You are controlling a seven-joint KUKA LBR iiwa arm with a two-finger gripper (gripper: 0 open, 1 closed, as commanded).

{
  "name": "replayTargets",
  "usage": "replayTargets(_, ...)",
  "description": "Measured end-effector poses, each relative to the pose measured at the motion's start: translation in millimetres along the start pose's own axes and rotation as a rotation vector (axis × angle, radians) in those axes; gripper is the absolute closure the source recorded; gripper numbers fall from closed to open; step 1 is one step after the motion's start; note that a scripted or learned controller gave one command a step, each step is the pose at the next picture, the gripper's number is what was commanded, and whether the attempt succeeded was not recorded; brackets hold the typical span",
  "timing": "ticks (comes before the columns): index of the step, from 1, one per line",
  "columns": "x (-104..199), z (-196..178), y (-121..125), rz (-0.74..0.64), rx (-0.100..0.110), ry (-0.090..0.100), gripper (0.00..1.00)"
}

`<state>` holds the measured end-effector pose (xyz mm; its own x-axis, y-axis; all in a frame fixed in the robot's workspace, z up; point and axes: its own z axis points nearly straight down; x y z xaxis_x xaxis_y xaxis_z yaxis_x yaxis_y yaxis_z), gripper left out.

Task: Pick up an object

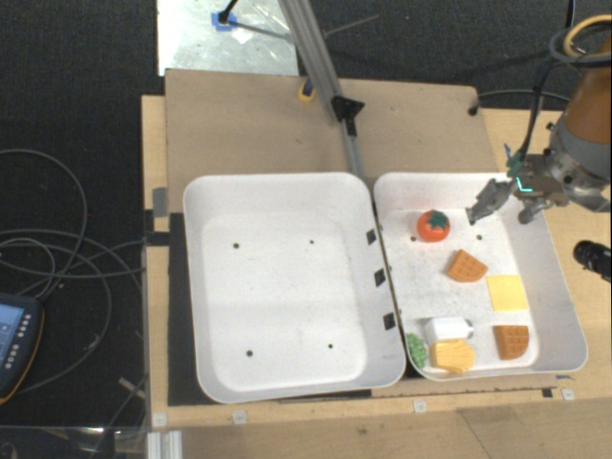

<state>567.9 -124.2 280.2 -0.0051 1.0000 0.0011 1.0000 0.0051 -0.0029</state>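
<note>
Tomato (432, 226), two waffles (467, 267), cheese slice (507, 293), white block (448, 329).

Left bin (277, 285) and right bin (550, 285): white plastic, smooth, faint sheen, lightly speckled. Worktop (239, 122): tan board, matt, looks like wood or fibreboard. Tomato (432, 226): glossy red plastic, green cap. Waffle pieces (467, 267): orange, ridged, dull. Yellow slab (507, 293): flat, matt. Claw (509, 201): grey metal look, dull. Slanted pole (316, 51): brushed grey metal. Floor (76, 84): dark, rough, carpet-like.
</note>
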Motion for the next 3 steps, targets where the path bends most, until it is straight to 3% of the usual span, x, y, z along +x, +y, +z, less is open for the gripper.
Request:
replayTargets(1, 0, -2, 1, 0.002, -0.005, -0.001, 0.0)
replayTargets(3, 3, 117, -9, 0.005, 0.002, 0.0, 0.0)
